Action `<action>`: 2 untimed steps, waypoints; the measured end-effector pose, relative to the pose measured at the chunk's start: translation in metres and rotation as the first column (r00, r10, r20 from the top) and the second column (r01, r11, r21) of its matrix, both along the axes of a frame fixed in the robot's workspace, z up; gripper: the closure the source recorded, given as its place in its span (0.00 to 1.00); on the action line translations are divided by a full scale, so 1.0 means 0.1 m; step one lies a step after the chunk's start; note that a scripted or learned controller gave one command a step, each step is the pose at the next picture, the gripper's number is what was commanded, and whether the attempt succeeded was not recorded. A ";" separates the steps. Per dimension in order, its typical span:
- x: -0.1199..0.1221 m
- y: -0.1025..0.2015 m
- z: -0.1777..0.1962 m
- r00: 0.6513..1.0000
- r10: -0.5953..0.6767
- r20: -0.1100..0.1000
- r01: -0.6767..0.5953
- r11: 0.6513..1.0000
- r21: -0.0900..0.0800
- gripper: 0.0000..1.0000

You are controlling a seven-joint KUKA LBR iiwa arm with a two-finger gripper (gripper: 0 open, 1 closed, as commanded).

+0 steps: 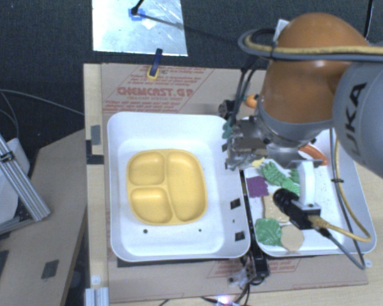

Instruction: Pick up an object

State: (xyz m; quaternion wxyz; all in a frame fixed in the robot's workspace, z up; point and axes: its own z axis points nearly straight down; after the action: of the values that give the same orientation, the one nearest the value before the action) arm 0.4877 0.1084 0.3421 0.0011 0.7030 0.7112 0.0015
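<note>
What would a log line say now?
hand: above bins' shared edge | left bin: yellow plate | right bin: purple square, green pieces | held: cannot tell

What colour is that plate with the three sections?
Pale yellow all over; the plate shows plainly in the camera view from above.

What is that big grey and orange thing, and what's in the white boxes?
That is a robot arm, reaching in from the right. One camera above the bench looks down at a slant. At its end is the claw, near where the two white bins meet. The left bin holds a yellow tray with three sections. The right bin holds a purple square, green leafy pieces and a tan disc. Whether the claw holds anything, I cannot tell.
</note>
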 end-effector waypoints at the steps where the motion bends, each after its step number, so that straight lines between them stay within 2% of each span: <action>1: 0.01 0.00 0.11 1.000 0.007 0.001 -0.007 1.000 0.000 1.00; 2: 0.87 -0.08 -0.72 1.000 -0.011 0.002 0.011 1.000 -0.001 1.00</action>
State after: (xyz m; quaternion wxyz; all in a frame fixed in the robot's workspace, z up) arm 0.5742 0.1002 0.2698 0.0020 0.7070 0.7073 0.0020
